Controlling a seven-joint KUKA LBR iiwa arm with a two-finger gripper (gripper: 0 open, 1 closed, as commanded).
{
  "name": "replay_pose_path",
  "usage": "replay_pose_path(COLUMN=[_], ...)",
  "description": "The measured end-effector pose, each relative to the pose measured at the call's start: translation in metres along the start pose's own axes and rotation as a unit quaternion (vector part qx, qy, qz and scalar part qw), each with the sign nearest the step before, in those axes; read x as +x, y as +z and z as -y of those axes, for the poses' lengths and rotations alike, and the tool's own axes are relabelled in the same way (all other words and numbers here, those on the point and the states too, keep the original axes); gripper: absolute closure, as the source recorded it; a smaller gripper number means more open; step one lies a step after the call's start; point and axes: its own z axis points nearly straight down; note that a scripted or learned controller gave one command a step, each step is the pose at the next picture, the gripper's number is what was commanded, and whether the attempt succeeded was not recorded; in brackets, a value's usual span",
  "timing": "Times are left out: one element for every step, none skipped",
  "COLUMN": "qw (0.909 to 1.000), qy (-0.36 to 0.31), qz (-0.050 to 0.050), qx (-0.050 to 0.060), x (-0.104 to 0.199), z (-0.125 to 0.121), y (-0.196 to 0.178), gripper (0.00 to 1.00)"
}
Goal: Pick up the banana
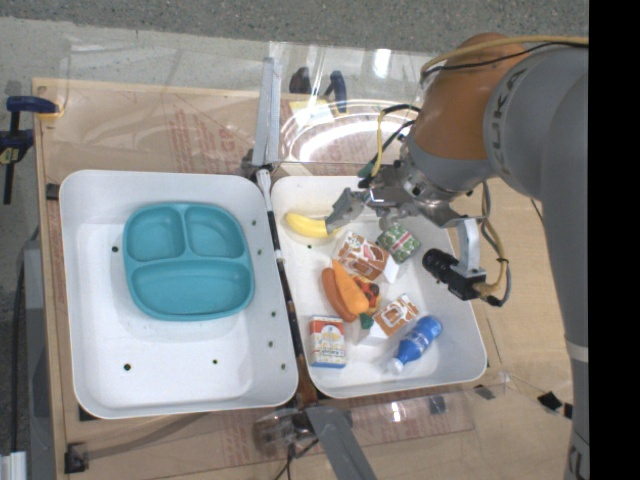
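Fingers (pixel 343 206) of the gripper (pixel 352 211) appear spread. One grey finger slants down to the banana (pixel 305 225) and its tip stands just beside the fruit's right end. Nothing shows between the fingers.

The grey arm (pixel 520 118) comes in over the right bin's (pixel 470 363) far right corner. Its orange band (pixel 465 78) sits above the wrist, and the wrist bends down and leftward over the bin's far half. A black part (pixel 450 273) hangs from the wrist on cables, above the bin's right side.

The left bin (pixel 90 368) touches the right bin along its left wall and holds a teal divided plate (pixel 188 260), with bare white floor all round the plate.

The banana lies in the right bin's far left corner, close to the left wall and apart from the far rim. A little bare floor lies on its near side.

The bin's middle is crowded. A red and white carton (pixel 362 256) lies just right of the banana and a small green carton (pixel 398 241) beyond that. A carrot (pixel 343 293) lies at the centre, touching a second red and white carton (pixel 397 315).

A blue bottle (pixel 415 340) and a small juice box (pixel 327 342) lie toward the near rim, with open floor in the near right corner.

The cartons bear printing, but it is too small to read.
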Motion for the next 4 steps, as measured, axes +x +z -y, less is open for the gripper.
replay_pose_path(qw=[0.9994,0.985,0.9849,0.9849], qy=[-0.034,-0.173,-0.173,-0.173], qz=[0.001,0.001,0.002,0.002], qx=[0.0,-0.001,-0.001,-0.001], x=[-0.002,-0.046,-0.048,-0.048], z=[-0.069,-0.06,-0.061,-0.061], y=[0.104,0.138,0.126,0.126], gripper=[0.0,0.0,1.0,0.0])
